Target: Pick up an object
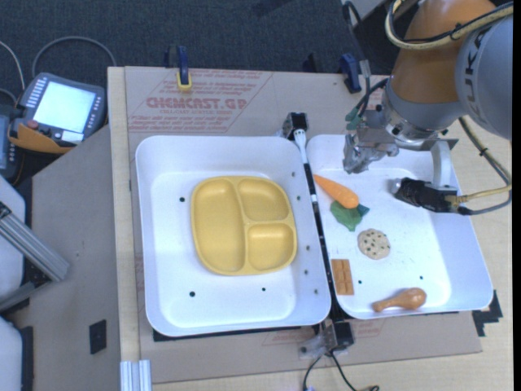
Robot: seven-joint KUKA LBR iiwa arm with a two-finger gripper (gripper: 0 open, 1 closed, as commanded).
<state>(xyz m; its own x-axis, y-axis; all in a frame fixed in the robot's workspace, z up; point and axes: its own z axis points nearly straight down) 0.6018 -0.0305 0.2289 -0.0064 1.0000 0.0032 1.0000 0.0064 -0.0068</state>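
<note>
Approach is judged to be the step in hand: the jaws are held low over the far part of the right bin (423, 247), just beside the blunt end of the carrot (336, 191), and nothing is seen between them. Whether they are apart or together cannot be told from this slant.

No object has been lifted yet. The carrot is taken as the likeliest target, being the nearest thing. It lies slantwise on the bin floor close to the wall shared with the left bin (163, 218). For the next move, the jaws would need to be brought a little nearer the camera, centred over the carrot's body, set across its long axis and lowered to the floor before closing. Some care is called for, since the shared wall is near.

In the right bin are also found a green leaf (350, 216) touching the carrot's tip, a speckled cookie (374, 243) just below it, a brown wafer (343, 276) near the shared wall, and a drumstick (400, 300) by the near rim. In the left bin a yellow divided plate (242, 223) is laid. Both bins are carried side by side on the tabletop (130, 283).
</note>
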